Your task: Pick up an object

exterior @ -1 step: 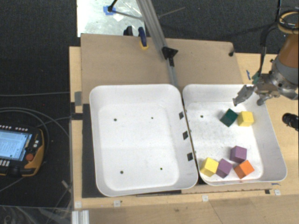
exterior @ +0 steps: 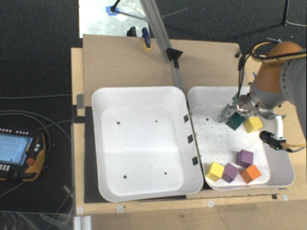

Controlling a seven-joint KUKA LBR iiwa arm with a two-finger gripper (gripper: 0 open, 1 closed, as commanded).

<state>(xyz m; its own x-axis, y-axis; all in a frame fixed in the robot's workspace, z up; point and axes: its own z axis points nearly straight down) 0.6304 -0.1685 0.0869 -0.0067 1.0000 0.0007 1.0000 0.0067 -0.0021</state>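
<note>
My gripper hangs low over the upper part of the right bin, at the end of the grey arm with the orange band. A dark green block lies directly under and against the gripper, partly covered by it. A yellow block sits just right of the green one, touching it or nearly so. Near the bin's front edge lie another yellow block, two purple blocks and an orange block.
The left bin stands beside the right one, sharing a divider edge with black clips. A grey pole slants over the back of the bench. A teach pendant lies on the floor at the left.
</note>
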